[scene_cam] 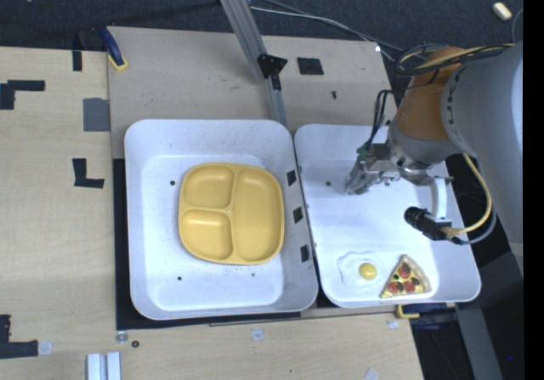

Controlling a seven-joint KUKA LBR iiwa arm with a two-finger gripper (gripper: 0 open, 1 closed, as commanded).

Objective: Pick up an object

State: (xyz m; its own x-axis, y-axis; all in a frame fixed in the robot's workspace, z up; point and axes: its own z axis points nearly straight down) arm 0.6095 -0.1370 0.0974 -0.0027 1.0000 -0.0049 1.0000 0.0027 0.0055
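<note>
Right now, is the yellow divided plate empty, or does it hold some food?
Empty. The yellow divided plate in the left bin shows three bare compartments; the fried egg and pizza slice lie in the right bin.

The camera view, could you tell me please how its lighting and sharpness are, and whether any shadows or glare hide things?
In the camera view the light is even and soft; the white bins look bright but not blown out; the yellow tray casts only a faint shadow; the fried egg and pizza slice read clearly; the gripper is small and slightly blurred, so its detail is hard to make out.
</note>
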